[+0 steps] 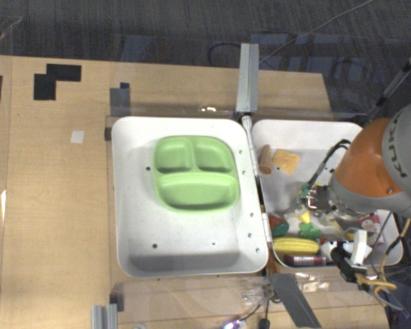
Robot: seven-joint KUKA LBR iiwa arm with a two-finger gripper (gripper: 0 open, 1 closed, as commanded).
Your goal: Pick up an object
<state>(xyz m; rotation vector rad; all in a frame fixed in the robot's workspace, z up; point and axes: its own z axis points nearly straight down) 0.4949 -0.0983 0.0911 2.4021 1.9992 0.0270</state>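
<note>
Corn [296,245] lies crosswise at right bin's [308,127] near edge | end effector [314,201] just above-right of it | grip state: cannot tell | tray [194,172] left

The grey arm [397,149] is seen entering from the right, its orange band [366,166] bent downward at the near right of the scene. The gripper [314,208] is pointed down and leftward beneath the wrist; its lower end is lost in clutter.
</note>
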